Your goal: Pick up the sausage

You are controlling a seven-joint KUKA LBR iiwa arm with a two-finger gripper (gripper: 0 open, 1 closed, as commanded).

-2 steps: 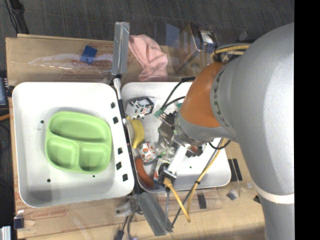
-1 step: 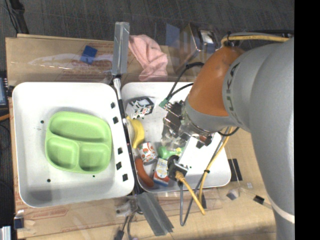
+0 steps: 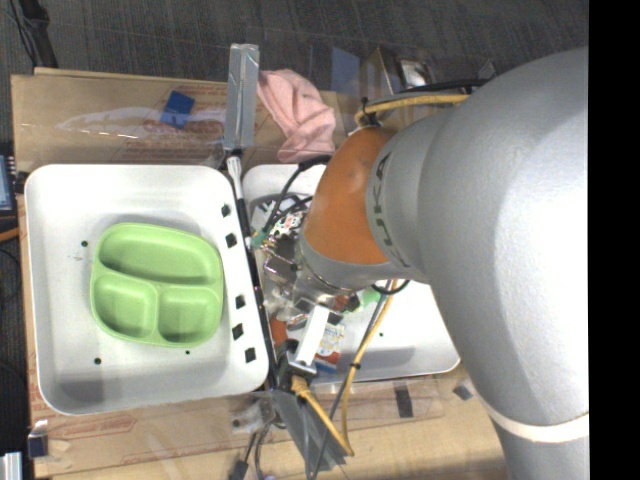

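The sausage cannot be made out; if it lies anywhere it is in the right bin point(image 3: 425, 353), under the arm point(image 3: 480, 218), which covers most of that bin; whether the gripper point(image 3: 300, 313) is open, closed or holding anything cannot be told, since wrist and cables hide it. My worry is a blind close that catches a cable or the bin wall rather than the sausage. Further left, a green divided tray point(image 3: 157, 283) sits in the left bin point(image 3: 60, 368); beyond, a pink cloth point(image 3: 300, 108) and a blue block point(image 3: 180, 106) lie on the bench.
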